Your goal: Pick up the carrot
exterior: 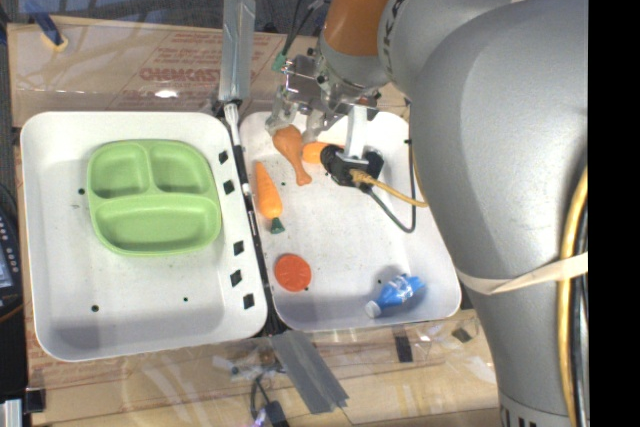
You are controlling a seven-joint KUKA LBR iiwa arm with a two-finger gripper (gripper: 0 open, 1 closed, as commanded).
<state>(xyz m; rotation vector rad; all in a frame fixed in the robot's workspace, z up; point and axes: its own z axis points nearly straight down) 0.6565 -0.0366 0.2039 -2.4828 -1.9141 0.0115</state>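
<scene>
We saw the carrot [267, 192] lying ungrasped at frame centre; the pincer [303, 120] hovered above-right, its grip state indiscernible, pickup pending.

Fixed overhead camera, slanted down over both bins [60, 335].

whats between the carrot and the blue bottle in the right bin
In the camera view, mostly bare white bin floor separates the carrot from the blue bottle; the red disc sits just below that line.
</scene>
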